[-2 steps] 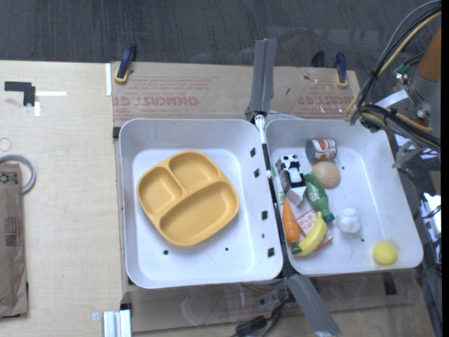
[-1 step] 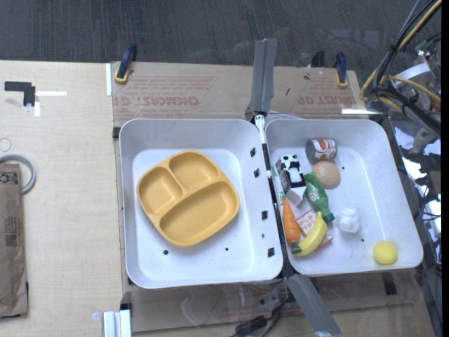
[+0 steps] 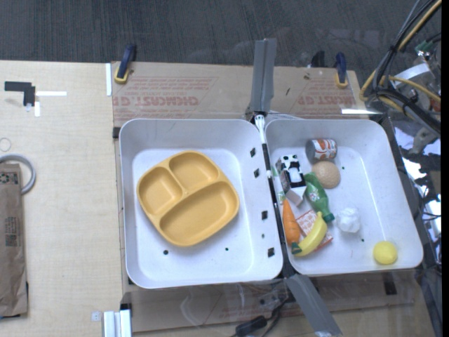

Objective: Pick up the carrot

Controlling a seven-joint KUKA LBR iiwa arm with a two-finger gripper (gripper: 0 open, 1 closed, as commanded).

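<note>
Nearest the camera, a grey metal strut (image 3: 311,309) slanting out from under the seam between the two bins, cut off by the lower edge. Just beyond it, two shallow white bins side by side on brown cardboard (image 3: 210,93) laid over a pale wooden bench (image 3: 63,160). In the left bin (image 3: 130,209), one yellow plate (image 3: 188,197) with three compartments, lying flat and turned at an angle. In the right bin (image 3: 393,188), a crowded heap along the left wall. Closest, one yellow ball (image 3: 384,253) alone in the near right corner, well apart from the rest. Then one banana (image 3: 313,237) touching the near end of the one carrot (image 3: 290,221). Carrot lying lengthwise hard against the left wall, a red-and-white packet (image 3: 306,222) just beside it, far end tucked under other items and hard to make out. Further in, one crumpled white object (image 3: 349,220), one green bottle (image 3: 318,195) on its side, one tan round thing (image 3: 325,174), one black-and-white item (image 3: 292,170) too small to identify, and one red-and-white can (image 3: 322,148) farthest back. At the left edge, a brown paper bag (image 3: 12,244), cut off. Behind the bins, a grey upright post (image 3: 264,76) and two blue-and-yellow clamps (image 3: 125,63) (image 3: 341,69) on the cardboard's far edge. Tangled cables (image 3: 414,62) at far right. Dark carpet (image 3: 175,12) beyond. State of the gripper: impossible to tell.
</note>
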